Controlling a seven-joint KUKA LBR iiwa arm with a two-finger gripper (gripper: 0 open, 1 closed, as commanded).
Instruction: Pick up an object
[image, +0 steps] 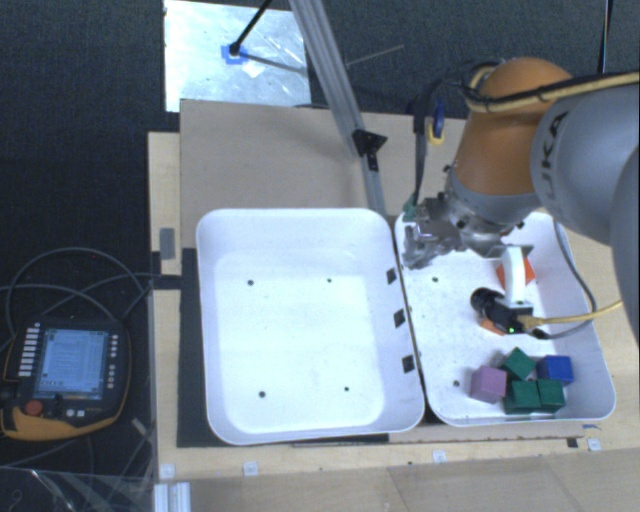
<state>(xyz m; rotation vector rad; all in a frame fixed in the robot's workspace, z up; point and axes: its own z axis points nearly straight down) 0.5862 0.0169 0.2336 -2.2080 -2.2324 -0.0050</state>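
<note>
The grey arm (592, 150), smooth and rounded with a glossy orange band above the wrist, reaches in from the right over the right bin (450, 340). Its metal gripper (418, 246) hangs above the far left corner of that bin, close to the rim shared with the left bin (300, 330). Nothing shows between its tips, and whether it is clenched or released cannot be told from this angle.

Both bins are shallow white plastic trays with rounded corners and smooth floors. The left bin's floor carries 4 small dark dots. 3 small black clips (397, 318) sit along the rim where the 2 bins meet.

The things to pick lie in the right bin, well apart from the gripper. In the near right corner 4 blocks are bunched together: a matte purple cube (489, 383) on the left, a dark green block (519, 362) just behind it, a blue cube (556, 369) on the right, and a second green block (530, 398) nearest the front rim, touching its neighbours. Farther back an orange piece (527, 270) lies partly hidden by the robot's hardware; its shape is unclear.

The bins rest on a flat brown board (270, 150). A slim metal pole (335, 90) slants across the far side, and a handset (65, 375) with a lit screen lies left of the bench among loose cables.
</note>
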